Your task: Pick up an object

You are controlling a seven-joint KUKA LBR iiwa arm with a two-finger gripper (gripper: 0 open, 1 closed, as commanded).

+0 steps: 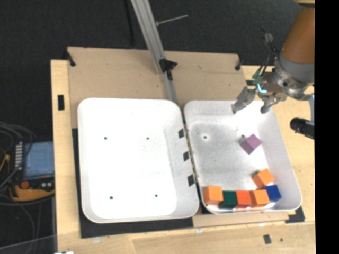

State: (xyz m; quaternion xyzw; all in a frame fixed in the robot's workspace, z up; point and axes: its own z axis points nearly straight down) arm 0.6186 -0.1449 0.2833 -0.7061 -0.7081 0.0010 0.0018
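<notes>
While nothing has yet been lifted, the bench holds, from left to right: a left bin, shallow and white, showing only a few dark specks on its floor; a right bin, touching the first along their shared edge; in it, a row of small blocks packed against the near wall, namely an orange block, a green block, a second orange block, a third, and a blue block, with one more tilted orange block just above them. A purple block lies apart near the bin's middle, the likeliest pick. It looks light, stiff and smooth-faced, best taken across two opposite flat sides. The gripper hangs over the bin's far right corner, fingers spread wide, holding nothing, well apart from the purple block.
</notes>
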